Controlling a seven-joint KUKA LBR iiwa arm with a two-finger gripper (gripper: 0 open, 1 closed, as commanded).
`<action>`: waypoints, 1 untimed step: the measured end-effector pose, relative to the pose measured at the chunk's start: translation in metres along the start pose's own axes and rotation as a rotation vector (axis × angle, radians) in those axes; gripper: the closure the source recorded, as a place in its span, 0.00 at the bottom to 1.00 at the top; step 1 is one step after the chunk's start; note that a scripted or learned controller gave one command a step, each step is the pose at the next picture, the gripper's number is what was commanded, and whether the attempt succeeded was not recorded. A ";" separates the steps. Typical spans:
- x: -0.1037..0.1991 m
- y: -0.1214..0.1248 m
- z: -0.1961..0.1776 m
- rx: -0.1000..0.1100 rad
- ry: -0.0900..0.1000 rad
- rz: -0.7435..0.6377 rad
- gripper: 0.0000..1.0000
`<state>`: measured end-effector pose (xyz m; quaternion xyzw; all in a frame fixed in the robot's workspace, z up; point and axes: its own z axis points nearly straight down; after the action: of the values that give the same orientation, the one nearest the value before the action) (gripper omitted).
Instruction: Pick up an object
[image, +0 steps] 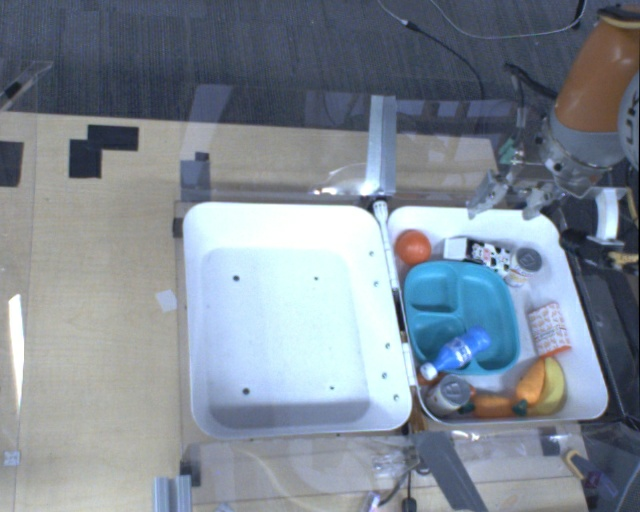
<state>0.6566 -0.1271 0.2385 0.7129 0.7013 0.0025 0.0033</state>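
Bottle lies diagonally across teal tray, cap lower-left.

The right bin holds a jumble of small things. A teal divided tray lies flat in its middle, with a blue plastic bottle on its side across the tray's near edge. An orange ball sits at the far left corner. A yellow banana and an orange carrot lie along the near edge.
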 end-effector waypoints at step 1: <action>-0.008 0.010 0.109 0.002 0.000 -0.004 0.00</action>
<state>0.6677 -0.1351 0.1299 0.7116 0.7026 0.0018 0.0028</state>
